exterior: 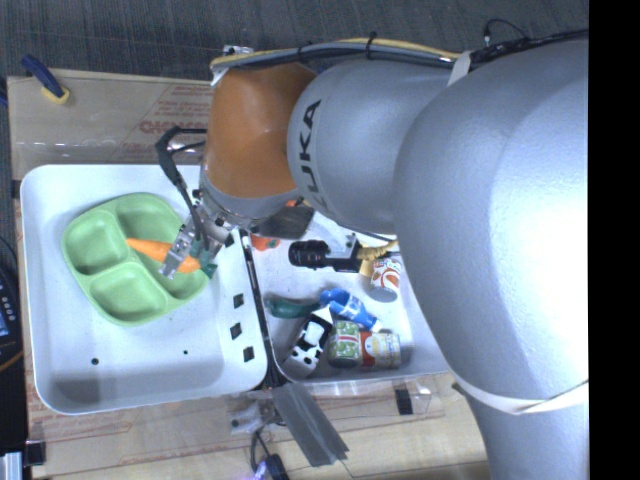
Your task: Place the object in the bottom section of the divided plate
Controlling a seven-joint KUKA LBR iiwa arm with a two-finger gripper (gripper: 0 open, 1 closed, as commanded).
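A green divided plate (100,243) lies in the left white bin (120,368). An orange carrot-shaped object (152,249) lies across the plate's middle ridge, pointing left. My gripper (188,258) hangs over the plate's right edge, and its fingers close around the carrot's right end. The carrot's green top (207,263) shows just beside the fingers. The bottom section of the plate (125,290) holds nothing.
The right bin (415,363) holds a black bottle (318,256), a blue packet (350,306), small cans (365,346), a cow-patterned toy (312,340) and a teal object (290,306). The large grey arm covers the right side and back of the bench.
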